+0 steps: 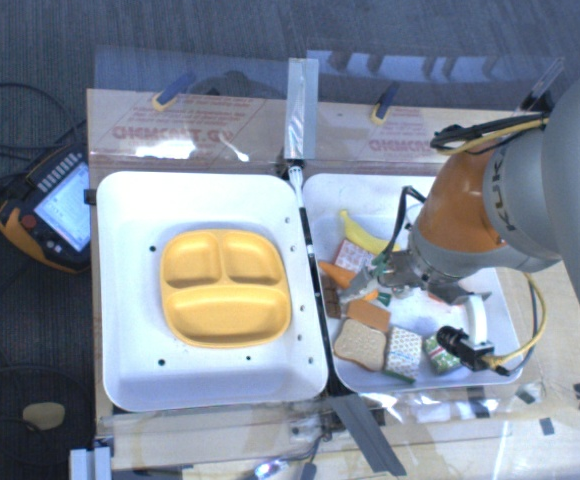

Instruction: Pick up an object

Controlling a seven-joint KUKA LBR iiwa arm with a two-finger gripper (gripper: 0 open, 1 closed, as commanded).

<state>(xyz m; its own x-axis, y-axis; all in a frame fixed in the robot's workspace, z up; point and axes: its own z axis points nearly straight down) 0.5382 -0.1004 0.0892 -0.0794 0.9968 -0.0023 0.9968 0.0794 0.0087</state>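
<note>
Bench, two white bins: left bin (120, 268) holds yellow tray (226, 286); right bin (505, 313) holds toy food, banana (362, 234), bread (360, 345). Gripper (395, 278) over the clutter; grip state cannot be told.

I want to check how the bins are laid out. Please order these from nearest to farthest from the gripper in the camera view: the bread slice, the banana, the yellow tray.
Gripper is low in the right bin.
1. Banana, just above the gripper, and bread slice, just below: too close to call.
2. Yellow tray, in the left bin.
</note>
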